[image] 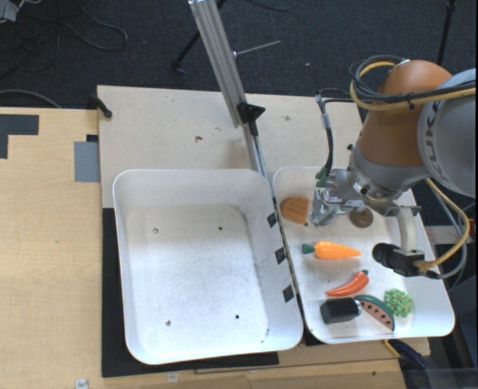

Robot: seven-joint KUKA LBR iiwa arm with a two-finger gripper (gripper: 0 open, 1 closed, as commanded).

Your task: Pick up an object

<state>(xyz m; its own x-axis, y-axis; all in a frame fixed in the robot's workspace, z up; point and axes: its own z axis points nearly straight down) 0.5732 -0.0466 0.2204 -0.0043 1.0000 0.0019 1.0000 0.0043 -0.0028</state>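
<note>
Pincer sits low over the far end of the right bin, close to that bin's left wall, hanging from the grey arm that reaches in from the right. Its metal tip is just beside a brown piece lying against the far-left corner of the bin, perhaps touching it. Whether the two prongs are apart or together I cannot tell, since the wrist and cabling crowd that spot. Nothing is visibly clamped between them.

As for progress, I judge the pick not yet made: every object lies on the bin floor. The carrot rests near the middle of the right bin, pointing toward its right edge. Nearer the front lie a red pepper, a black block, a melon slice and a green broccoli near the front-right corner. The left bin sits alongside, touching the right one along the shared wall.

What remains, by my reading, is the whole grasp: closing on something, most likely the brown piece, and lifting it clear of the bin. Being so close to the corner wall could make that grip awkward.
</note>
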